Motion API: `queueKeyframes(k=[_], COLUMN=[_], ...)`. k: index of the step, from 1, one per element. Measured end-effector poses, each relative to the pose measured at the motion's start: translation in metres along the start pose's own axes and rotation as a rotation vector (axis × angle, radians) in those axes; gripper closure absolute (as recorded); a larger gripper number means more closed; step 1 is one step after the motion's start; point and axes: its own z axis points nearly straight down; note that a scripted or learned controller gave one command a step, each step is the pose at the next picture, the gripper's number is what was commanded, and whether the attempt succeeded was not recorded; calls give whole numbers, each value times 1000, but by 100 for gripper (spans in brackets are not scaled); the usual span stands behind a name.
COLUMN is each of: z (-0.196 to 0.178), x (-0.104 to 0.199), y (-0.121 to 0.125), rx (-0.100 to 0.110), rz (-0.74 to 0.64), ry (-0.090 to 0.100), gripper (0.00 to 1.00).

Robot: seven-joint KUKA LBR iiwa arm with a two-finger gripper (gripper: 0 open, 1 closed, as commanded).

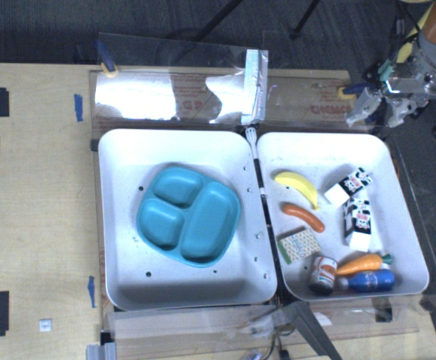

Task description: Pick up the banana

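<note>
A pale wooden desk stands on dark carpet and carries two shallow white bins. The left bin holds a glossy teal divided plate. The right bin holds the curved yellow banana near its inner wall, just above an orange sausage, besides a carrot and cartons. The pincer hovers beyond the right bin's far rim; whether it is apart or together, I cannot tell.

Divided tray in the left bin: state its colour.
The divided tray is turquoise blue, plain, seen clearly in the camera view.
</note>
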Motion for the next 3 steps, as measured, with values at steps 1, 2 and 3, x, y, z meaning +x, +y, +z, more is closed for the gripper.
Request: queueKeyframes(k=[1, 2, 3], z=[146, 200, 188], x=[58, 62, 62], y=[-17, -47, -45], rx=[0, -5, -12], rz=[-132, -298, -296], ry=[1, 0, -3], gripper=[0, 0, 100])
